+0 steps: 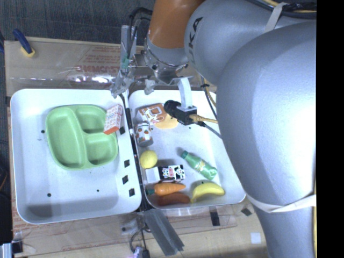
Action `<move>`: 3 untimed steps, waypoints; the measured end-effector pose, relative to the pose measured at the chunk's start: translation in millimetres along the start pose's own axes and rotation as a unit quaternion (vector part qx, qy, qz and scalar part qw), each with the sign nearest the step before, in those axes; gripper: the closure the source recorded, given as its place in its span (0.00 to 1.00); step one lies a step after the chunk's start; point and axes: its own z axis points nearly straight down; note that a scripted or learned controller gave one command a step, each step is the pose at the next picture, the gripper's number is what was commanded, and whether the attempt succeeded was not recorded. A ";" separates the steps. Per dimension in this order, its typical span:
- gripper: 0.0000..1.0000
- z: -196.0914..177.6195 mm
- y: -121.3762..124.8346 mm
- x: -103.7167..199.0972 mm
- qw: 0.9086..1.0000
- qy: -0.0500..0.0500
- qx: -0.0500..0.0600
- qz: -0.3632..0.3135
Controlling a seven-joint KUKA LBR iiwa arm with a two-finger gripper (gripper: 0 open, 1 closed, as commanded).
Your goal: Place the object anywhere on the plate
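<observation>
A green compartment plate (72, 138) lies in the left bin (32, 198). A small orange-and-white carton (113, 119) rests tilted on the plate's right rim, over its upper right compartment. My gripper (121, 86) hangs just above and behind the carton, at the divide between the two bins. It stands apart from the carton, and nothing shows in its grasp. The grey arm with its orange band (172, 15) covers the upper right of the view.
The right bin (228, 190) holds several items: a brown-and-white box (151, 113), a small can (143, 135), a lemon (148, 158), a green bottle (199, 165), a cow-patterned carton (172, 172), a carrot (167, 188) and a banana (207, 191).
</observation>
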 end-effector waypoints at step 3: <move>0.00 0.0 0.0 0.0 1.000 0.000 0.000 0.000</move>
